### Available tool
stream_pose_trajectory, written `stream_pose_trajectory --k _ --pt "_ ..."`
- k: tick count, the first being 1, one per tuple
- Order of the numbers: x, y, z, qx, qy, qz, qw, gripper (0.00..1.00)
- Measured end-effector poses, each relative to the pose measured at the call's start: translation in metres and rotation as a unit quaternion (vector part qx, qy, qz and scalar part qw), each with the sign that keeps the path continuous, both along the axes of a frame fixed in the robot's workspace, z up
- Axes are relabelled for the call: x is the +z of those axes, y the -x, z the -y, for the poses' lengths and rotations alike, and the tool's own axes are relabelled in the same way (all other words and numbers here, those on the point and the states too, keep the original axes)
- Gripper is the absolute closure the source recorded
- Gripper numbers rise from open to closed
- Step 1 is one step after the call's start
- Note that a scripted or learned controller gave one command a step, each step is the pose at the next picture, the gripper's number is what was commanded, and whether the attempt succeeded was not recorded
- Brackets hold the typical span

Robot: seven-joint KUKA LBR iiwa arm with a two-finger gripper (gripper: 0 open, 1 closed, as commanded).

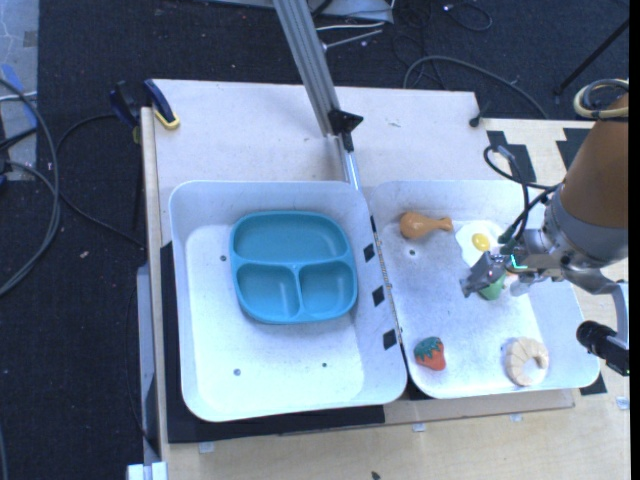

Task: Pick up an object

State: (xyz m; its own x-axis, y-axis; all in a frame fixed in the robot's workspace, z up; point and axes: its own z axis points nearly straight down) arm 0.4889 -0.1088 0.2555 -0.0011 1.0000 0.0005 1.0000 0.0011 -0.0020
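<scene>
While the tool (487, 276) hangs low over the right bin (560, 363) near its far right edge, a small green object (491, 290) lies right under its tip, touching or nearly so, and I cannot tell how the tool is set.

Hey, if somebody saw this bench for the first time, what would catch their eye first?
Probably the blue divided tray, sitting alone in the left bin. Next, the gripper low in the right bin over something green, with a fried egg, drumstick, strawberry and croissant around it.
</scene>
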Motion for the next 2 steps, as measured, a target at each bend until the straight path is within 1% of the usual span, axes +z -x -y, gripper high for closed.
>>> stream_pose_trajectory --k 1,2 --pt "0.0 0.0 0.0 0.0 0.0001 0.001 1.0 0.0" --pt "-0.05 -0.006 -0.009 -0.001 -0.0002 -0.001 1.0 0.0"
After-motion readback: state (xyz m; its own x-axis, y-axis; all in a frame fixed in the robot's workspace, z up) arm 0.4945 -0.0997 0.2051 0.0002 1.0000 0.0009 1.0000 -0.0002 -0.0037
